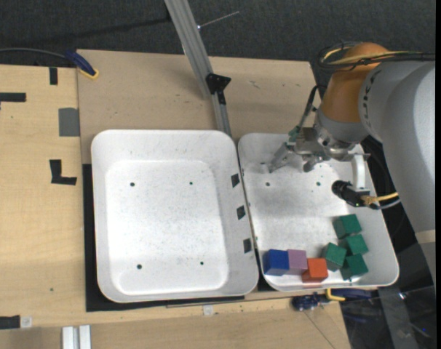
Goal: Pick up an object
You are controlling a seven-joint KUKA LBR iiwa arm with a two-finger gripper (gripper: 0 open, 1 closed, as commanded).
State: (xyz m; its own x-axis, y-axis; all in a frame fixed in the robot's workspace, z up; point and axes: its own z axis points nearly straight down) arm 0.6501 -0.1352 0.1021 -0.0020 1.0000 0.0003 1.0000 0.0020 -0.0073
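My gripper (290,165) hangs over the far part of the right bin (279,202), its two fingers spread open with nothing between them. The blocks lie along the bin's near edge, well away from the gripper. A blue block (276,260) is at the left, a purple block (297,259) sits beside it, and an orange block (316,269) follows. Several green blocks (348,242) cluster in the near right corner.
The left bin (104,195) stands beside the right one, their rims touching. A slanted metal pole (199,49) runs from the top down to the gap between the bins. The grey arm (395,122) fills the right side above the bin.
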